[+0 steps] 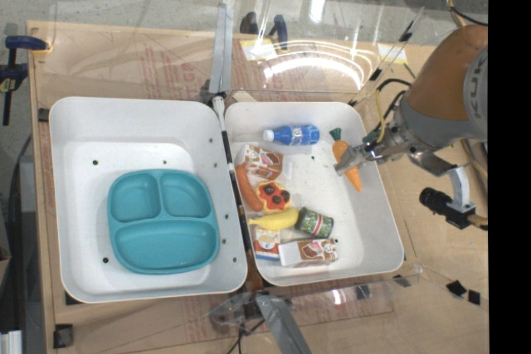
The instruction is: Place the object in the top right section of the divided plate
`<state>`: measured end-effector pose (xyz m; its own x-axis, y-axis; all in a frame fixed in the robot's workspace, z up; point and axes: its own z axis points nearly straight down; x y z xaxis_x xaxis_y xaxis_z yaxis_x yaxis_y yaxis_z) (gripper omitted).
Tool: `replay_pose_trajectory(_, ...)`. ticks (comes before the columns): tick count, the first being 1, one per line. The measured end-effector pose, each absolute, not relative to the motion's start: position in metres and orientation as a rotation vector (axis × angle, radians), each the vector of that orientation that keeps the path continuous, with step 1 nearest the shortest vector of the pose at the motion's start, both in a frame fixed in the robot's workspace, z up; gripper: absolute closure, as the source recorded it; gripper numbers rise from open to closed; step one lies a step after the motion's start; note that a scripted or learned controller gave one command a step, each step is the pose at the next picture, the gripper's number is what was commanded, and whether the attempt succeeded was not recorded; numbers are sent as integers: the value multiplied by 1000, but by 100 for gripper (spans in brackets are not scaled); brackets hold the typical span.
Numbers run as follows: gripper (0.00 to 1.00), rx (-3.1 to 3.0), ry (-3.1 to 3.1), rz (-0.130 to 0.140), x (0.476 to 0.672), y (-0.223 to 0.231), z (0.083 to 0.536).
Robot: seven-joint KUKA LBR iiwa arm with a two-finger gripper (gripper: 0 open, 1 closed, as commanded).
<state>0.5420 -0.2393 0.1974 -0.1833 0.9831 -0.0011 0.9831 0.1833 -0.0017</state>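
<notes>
A teal divided plate (pixel 116 238) lies in the left bin (pixel 75 137); its top right section (pixel 184 195) holds nothing. In the right bin (pixel 377 240), a toy carrot (pixel 341 150) with a green top lies against the right wall. My gripper (pixel 355 161) reaches in from the right and sits across the carrot's middle, hiding that part. Orange shows on both sides of it. The carrot appears to rest low at the bin's wall.
The right bin also holds a blue bottle (pixel 292 134), a snack pack (pixel 261 162), a hot dog (pixel 246 186), a pizza slice (pixel 274 196), a banana (pixel 275 220), a green can (pixel 314 223) and a small carton (pixel 309 252). A divider (pixel 226 153) separates the bins.
</notes>
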Motion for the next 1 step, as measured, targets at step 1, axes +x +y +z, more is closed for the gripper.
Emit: replay_pose_trajectory(1,100,-1896,-2505,2,579,-154,201)
